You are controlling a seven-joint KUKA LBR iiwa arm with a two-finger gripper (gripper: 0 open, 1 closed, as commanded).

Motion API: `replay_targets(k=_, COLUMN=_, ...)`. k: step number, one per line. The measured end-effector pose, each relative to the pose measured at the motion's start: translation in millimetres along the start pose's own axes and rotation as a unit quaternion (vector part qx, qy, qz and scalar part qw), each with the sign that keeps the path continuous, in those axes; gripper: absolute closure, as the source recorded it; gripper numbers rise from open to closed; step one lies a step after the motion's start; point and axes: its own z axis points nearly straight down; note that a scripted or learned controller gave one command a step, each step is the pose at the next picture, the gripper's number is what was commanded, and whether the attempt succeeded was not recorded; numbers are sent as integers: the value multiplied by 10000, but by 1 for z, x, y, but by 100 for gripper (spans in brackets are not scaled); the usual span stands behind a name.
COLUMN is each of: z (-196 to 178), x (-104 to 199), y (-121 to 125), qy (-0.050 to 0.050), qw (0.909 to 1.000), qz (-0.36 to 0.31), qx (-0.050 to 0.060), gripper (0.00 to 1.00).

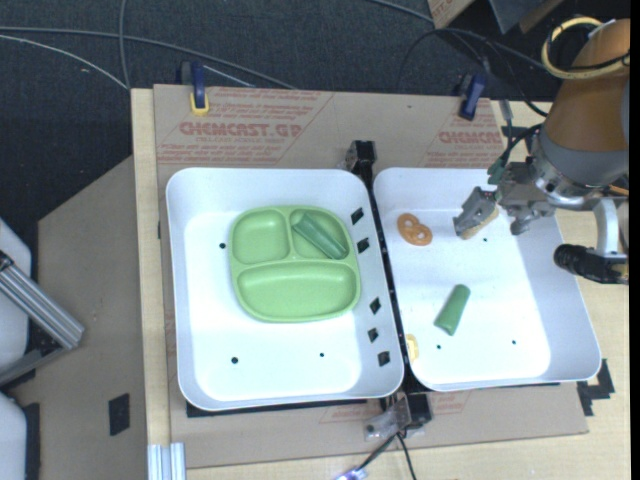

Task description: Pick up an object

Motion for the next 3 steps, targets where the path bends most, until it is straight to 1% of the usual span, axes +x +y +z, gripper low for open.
replay_targets(k=1, z=-8, x=0, y=3, qy=-10, qw=10000, qz=-15, qx=-72, gripper=0)
replay_targets(k=2, z=34, x=2, y=3, qy=-7, qw=10000, qz=-13, qx=-48, gripper=0)
replay_targets(k=3, z=82, x=-3, y=-4, qy=-6, qw=10000, qz=-11, qx=-49, gripper=0)
